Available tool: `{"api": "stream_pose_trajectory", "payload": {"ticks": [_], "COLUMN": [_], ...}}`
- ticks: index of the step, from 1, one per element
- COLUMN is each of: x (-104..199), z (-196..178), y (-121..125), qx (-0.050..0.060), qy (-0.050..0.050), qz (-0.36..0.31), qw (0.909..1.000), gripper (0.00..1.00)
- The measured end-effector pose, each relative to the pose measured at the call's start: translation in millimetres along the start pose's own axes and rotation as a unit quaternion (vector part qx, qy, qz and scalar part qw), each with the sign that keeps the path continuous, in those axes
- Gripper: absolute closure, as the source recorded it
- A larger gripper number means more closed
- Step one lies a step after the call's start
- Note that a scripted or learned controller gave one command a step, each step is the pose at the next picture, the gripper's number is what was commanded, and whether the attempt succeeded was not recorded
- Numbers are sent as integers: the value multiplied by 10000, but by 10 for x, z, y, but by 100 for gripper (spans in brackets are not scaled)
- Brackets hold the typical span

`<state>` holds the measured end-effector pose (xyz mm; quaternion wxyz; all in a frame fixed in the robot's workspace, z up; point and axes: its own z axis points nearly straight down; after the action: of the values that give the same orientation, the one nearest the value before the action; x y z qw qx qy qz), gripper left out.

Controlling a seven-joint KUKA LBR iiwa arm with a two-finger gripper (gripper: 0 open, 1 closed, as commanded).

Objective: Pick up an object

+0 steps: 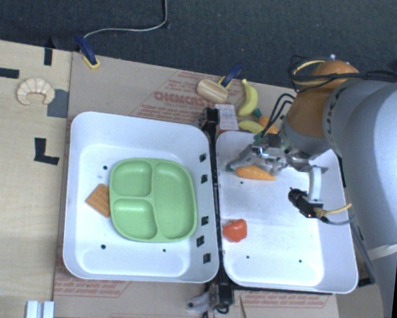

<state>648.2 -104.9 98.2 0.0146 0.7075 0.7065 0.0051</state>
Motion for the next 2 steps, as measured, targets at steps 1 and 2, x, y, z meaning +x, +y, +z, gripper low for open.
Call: {"api": "stream_pose_trajectory", "payload": {"ticks": [1,2], "x": [-25,-46], "z": [6,-59], "y": [-98,-123], "qx": [1,45], "qy": [27,5], "qz": [-12,-19], "qw": [10000,10000], "gripper": [0,100]}}
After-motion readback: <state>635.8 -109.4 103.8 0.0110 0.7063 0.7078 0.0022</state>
